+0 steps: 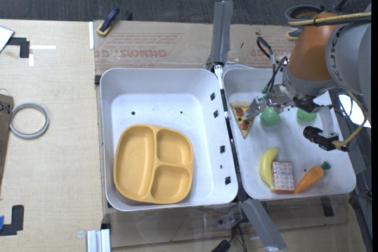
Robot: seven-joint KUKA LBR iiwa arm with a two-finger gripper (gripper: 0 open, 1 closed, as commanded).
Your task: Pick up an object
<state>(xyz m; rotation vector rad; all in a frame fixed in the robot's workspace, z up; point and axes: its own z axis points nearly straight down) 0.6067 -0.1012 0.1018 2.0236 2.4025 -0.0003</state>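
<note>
Hand (264, 104) low in right bin (345, 183), right over the green ball (270, 117), likely lining up a grasp. Can't tell if it's wide or closed. Pizza slice (240, 117) just beside.

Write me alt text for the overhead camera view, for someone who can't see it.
A grey robot arm reaches from the right into the right bin, its gripper just above a green ball beside a pizza slice; a banana, small box and carrot lie nearer the camera. The left bin holds a yellow divided plate.
</note>
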